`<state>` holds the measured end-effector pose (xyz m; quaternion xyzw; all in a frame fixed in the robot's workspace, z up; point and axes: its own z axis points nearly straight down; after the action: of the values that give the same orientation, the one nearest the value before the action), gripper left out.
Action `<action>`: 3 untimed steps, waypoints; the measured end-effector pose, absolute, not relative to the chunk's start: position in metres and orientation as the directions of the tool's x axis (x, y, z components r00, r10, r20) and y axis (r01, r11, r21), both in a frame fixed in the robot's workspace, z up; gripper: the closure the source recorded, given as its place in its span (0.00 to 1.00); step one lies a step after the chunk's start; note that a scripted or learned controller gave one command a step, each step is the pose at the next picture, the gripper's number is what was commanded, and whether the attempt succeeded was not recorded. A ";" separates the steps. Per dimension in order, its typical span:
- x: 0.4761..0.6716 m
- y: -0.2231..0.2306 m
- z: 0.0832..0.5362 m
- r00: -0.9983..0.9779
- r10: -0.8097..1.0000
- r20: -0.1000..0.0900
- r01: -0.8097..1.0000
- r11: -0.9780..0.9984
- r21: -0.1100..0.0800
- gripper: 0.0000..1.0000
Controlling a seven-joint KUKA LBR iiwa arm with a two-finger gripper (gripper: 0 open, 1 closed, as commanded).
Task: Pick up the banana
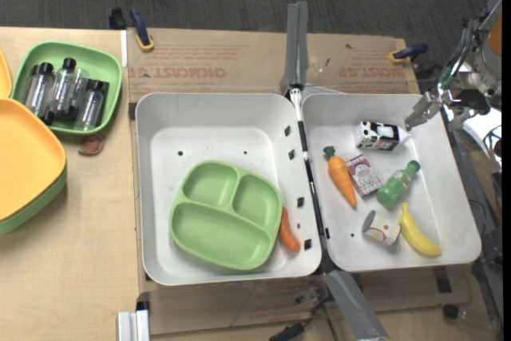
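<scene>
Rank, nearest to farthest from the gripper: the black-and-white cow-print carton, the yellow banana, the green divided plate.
From the gripper at the right bin's upper right:
1. Black-and-white cow-print carton, just left of it.
2. Yellow banana, right bin's lower right.
3. Green divided plate, left bin.

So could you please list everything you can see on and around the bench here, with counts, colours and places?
yellow plastic banana: 1, yellow, right bin, near front corner
orange toy carrot: 1, orange with green top, right bin, left part
green plastic bottle: 1, green, right bin, middle
black-and-white toy carton: 1, right bin, rear
pink packet: 1, beside the carrot
small white-and-orange carton: 1, left of the banana
green divided plate: 1, left bin
orange object: 1, at that plate's right edge
white bins: 2, side by side
green tray of dark-capped vials: 1, far left
orange plates: stacked, far left edge
gripper: 1, grey, over right bin's rear right corner
</scene>
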<state>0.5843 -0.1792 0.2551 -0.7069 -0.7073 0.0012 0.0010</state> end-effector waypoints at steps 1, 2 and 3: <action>0.529 -0.165 0.258 -0.180 0.984 0.000 0.984 0.180 -0.002 0.00; 0.533 -0.155 0.264 -0.309 0.951 0.000 0.951 0.309 -0.002 0.00; 0.508 -0.132 0.279 -0.468 0.884 0.000 0.884 0.468 -0.001 0.00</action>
<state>0.5080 -0.1322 0.2786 -0.5159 -0.8567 0.0003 0.0001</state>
